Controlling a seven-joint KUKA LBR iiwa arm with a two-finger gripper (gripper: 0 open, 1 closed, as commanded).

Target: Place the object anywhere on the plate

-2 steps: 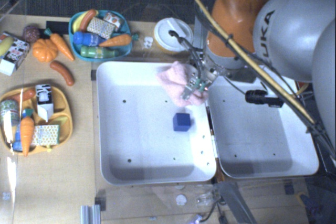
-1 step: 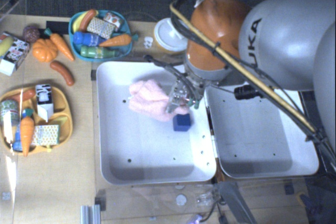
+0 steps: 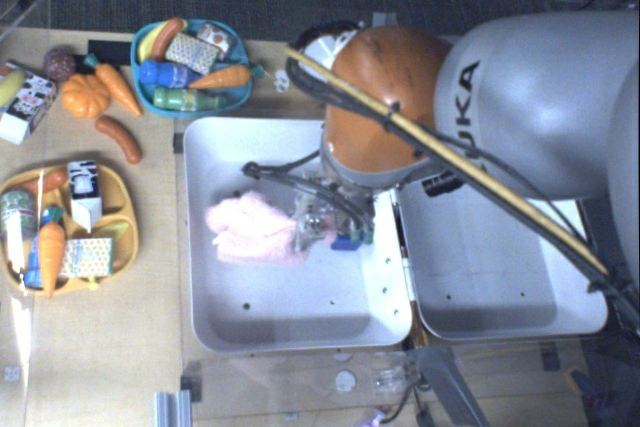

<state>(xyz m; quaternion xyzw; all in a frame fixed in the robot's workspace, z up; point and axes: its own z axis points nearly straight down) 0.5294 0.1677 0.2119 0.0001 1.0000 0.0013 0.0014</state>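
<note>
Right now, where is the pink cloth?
In the camera view, the pink cloth lies in the left white bin, near its middle, just left of the gripper.

Fixed overhead camera, slanted down, both white bins (image 3: 200,215) in frame, arm (image 3: 540,105) entering right

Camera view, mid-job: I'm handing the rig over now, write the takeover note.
Gripper: low in the left bin, at the right edge of the pink cloth; finger state cannot be made out, and no grasp is visible.
Pink cloth: crumpled on the left bin's floor.
Plate: I can't pick one out in either bin; the yellow tray and blue bowl of toy food sit on the bench to the left.
Done: nothing confirmed. Left: grasp, lift, place.
</note>
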